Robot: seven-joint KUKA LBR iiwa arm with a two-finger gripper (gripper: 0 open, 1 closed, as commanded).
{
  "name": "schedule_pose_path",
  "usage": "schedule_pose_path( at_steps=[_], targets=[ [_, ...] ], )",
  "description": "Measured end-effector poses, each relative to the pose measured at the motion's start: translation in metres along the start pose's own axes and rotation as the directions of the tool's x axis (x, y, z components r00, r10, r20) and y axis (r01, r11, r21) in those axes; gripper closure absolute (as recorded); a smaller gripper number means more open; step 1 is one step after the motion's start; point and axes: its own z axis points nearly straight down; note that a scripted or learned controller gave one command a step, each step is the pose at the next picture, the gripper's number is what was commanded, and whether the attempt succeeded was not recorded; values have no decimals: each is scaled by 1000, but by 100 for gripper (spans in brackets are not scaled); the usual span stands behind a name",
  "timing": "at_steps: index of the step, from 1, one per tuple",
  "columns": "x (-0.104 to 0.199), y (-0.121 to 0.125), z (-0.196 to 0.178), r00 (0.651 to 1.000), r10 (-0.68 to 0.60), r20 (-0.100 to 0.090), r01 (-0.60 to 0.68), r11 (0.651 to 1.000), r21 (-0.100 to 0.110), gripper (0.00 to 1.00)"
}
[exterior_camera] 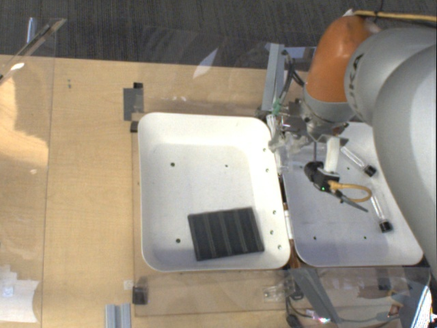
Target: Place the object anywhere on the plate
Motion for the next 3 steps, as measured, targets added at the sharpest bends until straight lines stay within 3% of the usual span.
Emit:
schedule_pose_path(
  at_steps=[1,2,3],
  targets=[
    [65,35,-3,786,-618,3,618,786,-6,100],
    [147,26,49,703,-712,1,712,703,-4,100],
    [185,16,-19,331,-944,7,944,331,-7,100]
  ],
)
